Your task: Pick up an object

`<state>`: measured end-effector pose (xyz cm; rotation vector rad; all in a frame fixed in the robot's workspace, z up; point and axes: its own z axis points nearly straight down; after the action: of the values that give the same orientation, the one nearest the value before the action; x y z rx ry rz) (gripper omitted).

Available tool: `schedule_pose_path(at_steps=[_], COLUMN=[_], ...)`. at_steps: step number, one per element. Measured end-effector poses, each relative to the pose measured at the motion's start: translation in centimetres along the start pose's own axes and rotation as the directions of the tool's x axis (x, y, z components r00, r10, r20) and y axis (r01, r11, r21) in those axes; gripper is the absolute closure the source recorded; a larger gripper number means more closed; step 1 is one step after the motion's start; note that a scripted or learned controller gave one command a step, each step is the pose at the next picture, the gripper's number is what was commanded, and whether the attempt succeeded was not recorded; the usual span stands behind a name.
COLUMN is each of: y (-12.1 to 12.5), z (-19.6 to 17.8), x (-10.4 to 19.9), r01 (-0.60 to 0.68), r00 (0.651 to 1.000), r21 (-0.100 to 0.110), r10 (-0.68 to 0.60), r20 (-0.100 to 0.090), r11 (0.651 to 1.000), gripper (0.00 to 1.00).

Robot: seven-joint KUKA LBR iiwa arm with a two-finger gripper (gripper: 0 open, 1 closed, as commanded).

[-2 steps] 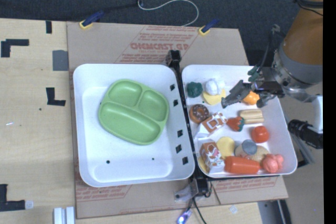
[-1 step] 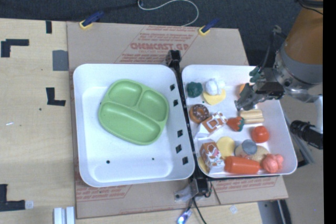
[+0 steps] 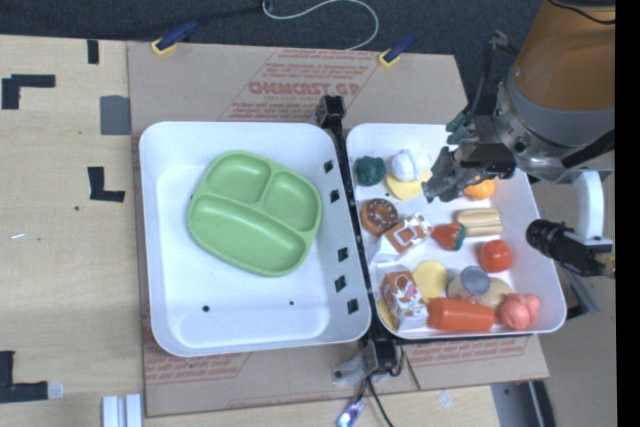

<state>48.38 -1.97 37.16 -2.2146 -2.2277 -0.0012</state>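
Over the right bin (image 3: pixel 556 267) my arm (image 3: pixel 565 55) comes in from the right edge, orange band up top, grey wrist angled down and left, so my gripper (image 3: pixel 441 187) hangs low above the bin's upper middle; whether it touches anything I can't tell. Gripper state: can't tell, dark and blurred from this angle. Nothing visibly held. Just beside the tip to the left sit a yellow piece (image 3: pixel 403 187) with a white piece (image 3: pixel 403 163) above it and a dark green piece (image 3: pixel 370 169) further left. An orange piece (image 3: pixel 482 188) peeks out to the right of the gripper, partly hidden. Lower in the same bin: brown donut (image 3: pixel 379 214), tan block (image 3: pixel 478 219), red tomato (image 3: pixel 495 255), long orange-red carrot (image 3: pixel 461 316), pink piece (image 3: pixel 520 310), all packed close. Left bin (image 3: pixel 170 155) holds a green divided plate (image 3: pixel 254 212), lying flat, well apart from my gripper.
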Motion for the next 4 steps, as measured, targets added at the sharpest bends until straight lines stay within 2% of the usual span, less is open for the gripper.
schedule_pose_path(at_steps=[1,2,3,4], y=[-0.1,0.1,0.0,0.0], z=[8.0,-1.8,-0.9,3.4], x=[9.6,12.0,18.6,11.6], r01=[0.005,0.001,0.002,-0.013], r00=[1.0,1.0,1.0,1.0], r21=[0.011,-0.007,0.002,0.006], r10=[-0.005,-0.001,-0.002,0.013], r20=[0.0,-0.002,0.0,0.005], r11=[1.0,1.0,1.0,1.0], gripper=[1.0,1.0,1.0,1.0])
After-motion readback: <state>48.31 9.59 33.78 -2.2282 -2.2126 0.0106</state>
